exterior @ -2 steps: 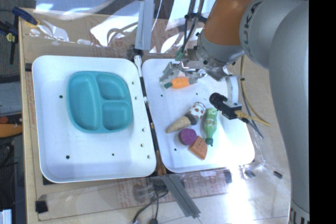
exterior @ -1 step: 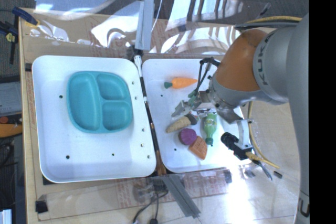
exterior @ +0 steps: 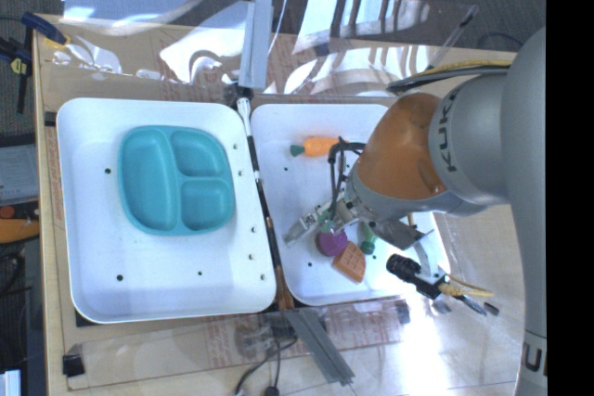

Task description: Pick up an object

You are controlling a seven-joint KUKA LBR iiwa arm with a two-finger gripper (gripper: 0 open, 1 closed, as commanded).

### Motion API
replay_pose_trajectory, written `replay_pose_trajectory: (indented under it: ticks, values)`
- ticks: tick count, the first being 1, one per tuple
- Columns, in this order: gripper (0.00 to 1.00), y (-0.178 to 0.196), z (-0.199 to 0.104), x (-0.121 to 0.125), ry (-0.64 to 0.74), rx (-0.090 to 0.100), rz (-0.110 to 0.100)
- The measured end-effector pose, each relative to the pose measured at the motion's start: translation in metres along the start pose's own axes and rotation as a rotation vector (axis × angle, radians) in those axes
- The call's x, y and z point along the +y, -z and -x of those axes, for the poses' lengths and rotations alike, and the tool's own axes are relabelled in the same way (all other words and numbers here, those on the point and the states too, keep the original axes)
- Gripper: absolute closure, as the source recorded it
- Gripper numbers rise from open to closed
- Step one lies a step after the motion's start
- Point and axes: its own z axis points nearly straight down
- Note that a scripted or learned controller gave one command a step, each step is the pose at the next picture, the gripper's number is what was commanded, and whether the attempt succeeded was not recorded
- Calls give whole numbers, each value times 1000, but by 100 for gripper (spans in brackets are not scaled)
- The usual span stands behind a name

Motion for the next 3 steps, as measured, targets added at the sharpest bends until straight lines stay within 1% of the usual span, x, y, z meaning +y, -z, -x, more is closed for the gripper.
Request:
replay_pose_trajectory:
  ticks: [1,2,3]
  values:
    - [0,-6,31,-44,-92,10,-13]
    - [100,4,32,-44,-88,10,-14]
    - [100,113,12,31,-105,7,-12]
